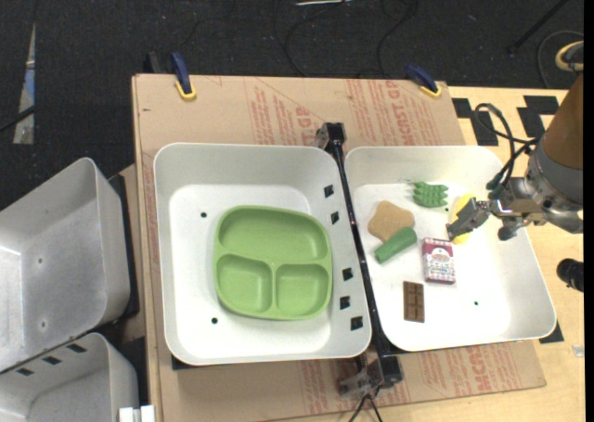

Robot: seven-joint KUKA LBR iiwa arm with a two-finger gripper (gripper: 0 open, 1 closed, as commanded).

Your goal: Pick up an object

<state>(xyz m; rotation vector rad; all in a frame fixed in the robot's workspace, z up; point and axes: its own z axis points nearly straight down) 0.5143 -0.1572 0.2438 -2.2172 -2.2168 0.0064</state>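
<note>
A green divided plate [274, 262] is lying flat in the middle of the left bin [176, 170], its three compartments facing up. A dark divider [351, 244] is running between that bin and the right bin [520, 304], where all the small things are sitting. Nearest the divider, a tan bread-shaped piece [390, 219] is resting with a green cylinder [396, 245] touching its lower edge and lying at a slant. Below them, a small brown bar [414, 300] is lying apart, close to the bin's front. Above and right of the tan piece, a green ridged toy [430, 194] is sitting near the back wall. A pink carton [439, 260] is lying flat near the bin's middle. Just above and right of the carton, the gripper [464, 218] is hovering low, with a yellow object [461, 216] showing at its fingertips; whether the fingers are clamping that object or merely passing over it cannot be told, and how wide they are standing is unclear. The grey arm with its orange band [568, 128] is reaching in from the right edge.
</note>
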